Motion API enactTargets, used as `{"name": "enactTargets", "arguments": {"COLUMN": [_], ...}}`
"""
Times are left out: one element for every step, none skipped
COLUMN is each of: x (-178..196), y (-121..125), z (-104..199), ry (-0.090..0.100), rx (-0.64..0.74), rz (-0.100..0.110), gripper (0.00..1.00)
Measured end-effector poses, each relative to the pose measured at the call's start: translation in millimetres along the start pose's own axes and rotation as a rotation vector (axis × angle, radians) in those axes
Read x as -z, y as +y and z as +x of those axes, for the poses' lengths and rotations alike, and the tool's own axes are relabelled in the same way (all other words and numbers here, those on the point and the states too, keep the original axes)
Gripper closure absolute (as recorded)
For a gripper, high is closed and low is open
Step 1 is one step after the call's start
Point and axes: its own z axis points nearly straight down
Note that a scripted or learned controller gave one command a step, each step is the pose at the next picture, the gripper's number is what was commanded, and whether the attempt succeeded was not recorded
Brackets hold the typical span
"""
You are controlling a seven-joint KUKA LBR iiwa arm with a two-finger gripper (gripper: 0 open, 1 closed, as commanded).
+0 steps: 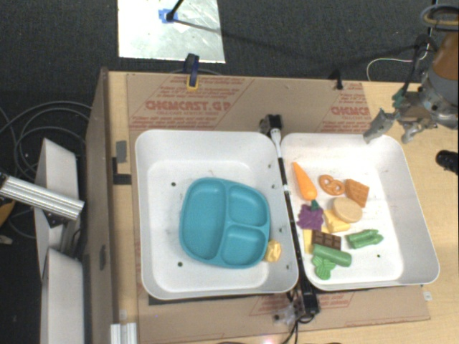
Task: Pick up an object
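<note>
at the near edge of the bench (215, 99), two shallow white bins sit side by side, joined along a central seam. the left bin (161, 163) carries a teal divided plate (224, 222) lying flat, with a small yellow piece (273, 251) touching the plate's near right corner; the plate takes up most of the floor there, so that bin offers little to grasp. the right bin (401, 213) holds the candidate objects, clustered toward its left and middle: nearest, a green pickle-like piece (330, 262) and a brown chocolate block (326, 240); just right of these, a green bean pod (363, 239); further back, a purple grape bunch (310, 216), a tan round slice (347, 209) resting on a yellow wedge, then a pretzel (330, 184), a brown cracker (356, 191) and an orange carrot (304, 180) lying along the seam. the pieces lie loose and partly touching, as if scattered, which judged from here makes a clean single pick harder in the centre than at the carrot or bean pod. farthest, above the far right corner of the right bin, the pincer (396, 127) hangs with its two fingers spread wide apart, gripping nothing and touching nothing, well apart from the cluster. no object has yet been picked.
</note>
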Motion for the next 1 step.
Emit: {"name": "enactTargets", "arguments": {"x": [-79.3], "y": [-33.0], "z": [76.2], "ry": [0.005], "rx": [0.006], "rz": [0.009], "gripper": [0.0]}}
